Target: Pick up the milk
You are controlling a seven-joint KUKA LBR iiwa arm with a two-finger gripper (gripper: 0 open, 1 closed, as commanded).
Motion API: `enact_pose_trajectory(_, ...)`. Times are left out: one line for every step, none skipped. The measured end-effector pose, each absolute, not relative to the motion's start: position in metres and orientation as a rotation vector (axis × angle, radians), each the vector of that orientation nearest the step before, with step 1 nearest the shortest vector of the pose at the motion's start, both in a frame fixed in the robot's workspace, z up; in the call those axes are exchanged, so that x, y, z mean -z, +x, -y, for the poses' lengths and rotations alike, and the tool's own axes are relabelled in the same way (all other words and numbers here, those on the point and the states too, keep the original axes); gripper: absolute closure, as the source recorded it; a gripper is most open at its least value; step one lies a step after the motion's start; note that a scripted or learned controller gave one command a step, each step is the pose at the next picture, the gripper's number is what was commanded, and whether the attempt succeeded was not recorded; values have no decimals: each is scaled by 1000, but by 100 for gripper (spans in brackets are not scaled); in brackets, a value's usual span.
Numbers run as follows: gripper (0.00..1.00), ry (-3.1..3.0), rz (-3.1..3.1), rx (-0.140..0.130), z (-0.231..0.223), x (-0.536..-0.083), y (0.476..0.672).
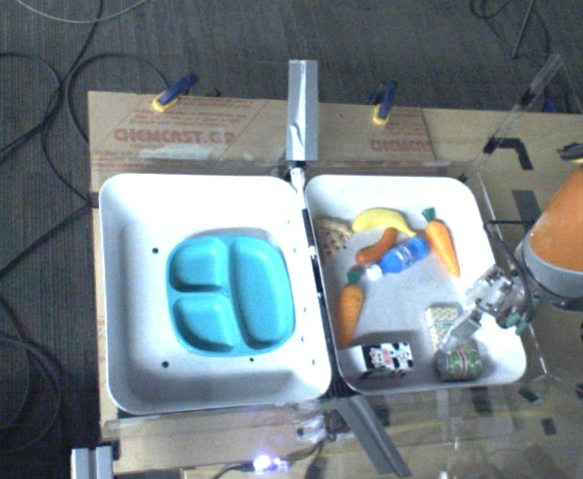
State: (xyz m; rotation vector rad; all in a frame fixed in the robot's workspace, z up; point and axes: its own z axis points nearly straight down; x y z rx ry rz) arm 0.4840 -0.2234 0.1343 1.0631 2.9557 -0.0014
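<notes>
Right, I see the milk, a small black-and-white patterned carton, lying on the floor of the right bin against its near wall. Just right of the milk sits a dull green can, and beyond the can lies a small patterned packet. The gripper hangs over that packet and can, right of the milk and not touching it. I cannot tell how it is set. Beyond the milk lie two carrots, a blue bottle and a banana. Left of the milk, the other bin holds a blue divided tray.
</notes>
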Motion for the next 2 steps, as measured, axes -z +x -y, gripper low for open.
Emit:
enact_pose_trajectory(0, 1065, -2936, 4, 226, -90, 489)
enact_pose_trajectory(0, 902, -2981, 28, 163, -91, 487)
